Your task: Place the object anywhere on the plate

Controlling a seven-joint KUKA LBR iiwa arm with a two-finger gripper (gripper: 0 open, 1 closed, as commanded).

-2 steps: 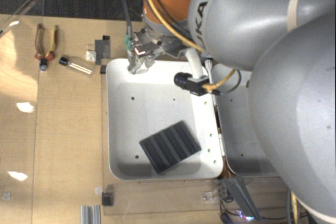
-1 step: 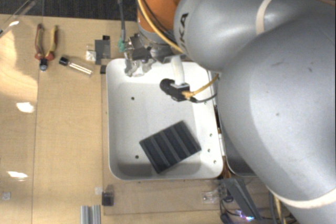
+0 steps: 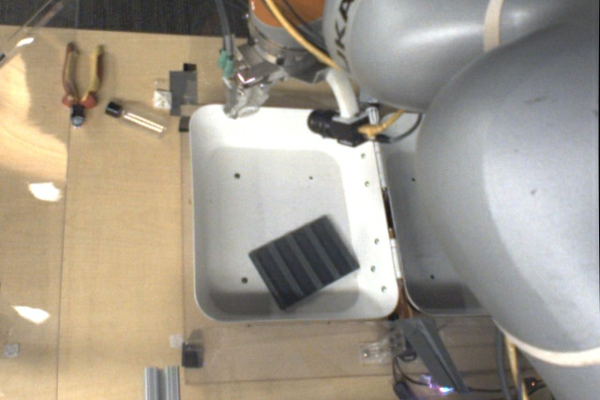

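Hovering at the far-left corner of the left white bin point(image 3: 211, 201), gripper point(image 3: 246, 98) — finger state impossible to tell, perhaps clutching something small — best lowered squarely onto the ribbed black plate point(image 3: 303, 261) before letting go.

Pale wooden bench top point(image 3: 112, 229), seen from above at a slant. The shallow white plastic bin point(image 3: 208, 229) with rounded corners serves as landmark. A second white bin point(image 3: 422, 286) lies directly to its right, edges nearly touching. Well to the landmark's upper left lie pliers with red and yellow handles point(image 3: 81, 80). Between these and the landmark rests a small clear tube with a black cap point(image 3: 134, 116). A small dark block point(image 3: 184, 86) stands just beyond the landmark's upper left corner.
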